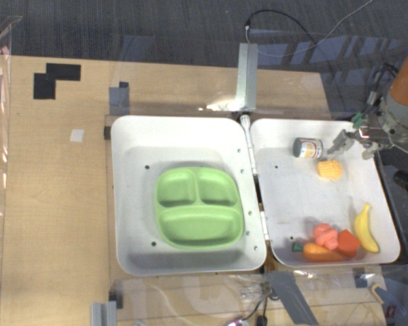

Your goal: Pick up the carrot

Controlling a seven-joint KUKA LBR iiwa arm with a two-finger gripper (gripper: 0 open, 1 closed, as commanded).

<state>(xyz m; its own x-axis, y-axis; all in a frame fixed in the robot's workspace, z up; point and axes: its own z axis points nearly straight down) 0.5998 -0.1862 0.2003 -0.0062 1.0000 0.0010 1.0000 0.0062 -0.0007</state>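
My hand (353, 141) is up near the far right corner of the right bin (285, 182). It hangs over the far part of that bin. Two thin fingers stick out with a gap between them, and nothing is in the gap. So my hand is open and holds nothing.

Just beside my hand is a small can (307, 147) lying on its side. Near it is a yellow bumpy thing (330, 170), maybe toy corn.

The carrot (321, 252) is at the other end, by the near edge of the right bin. It lies flat, orange with a bit of green at its left tip. It touches a pink lumpy toy (325, 236) and a red toy (348, 242). A banana (364, 228) is just to their right, by the bin wall.

I think I must go toward the near edge, turn my fingers across the thin carrot, and come down slowly. It is tight there. I could bump the red toy or the bin wall, or grab the wrong toy.

The left bin (132, 182) holds a green tray (198, 206) with three parts. Both bins sit on a light wood table (54, 202). The floor (156, 12) past the far edge is dark.
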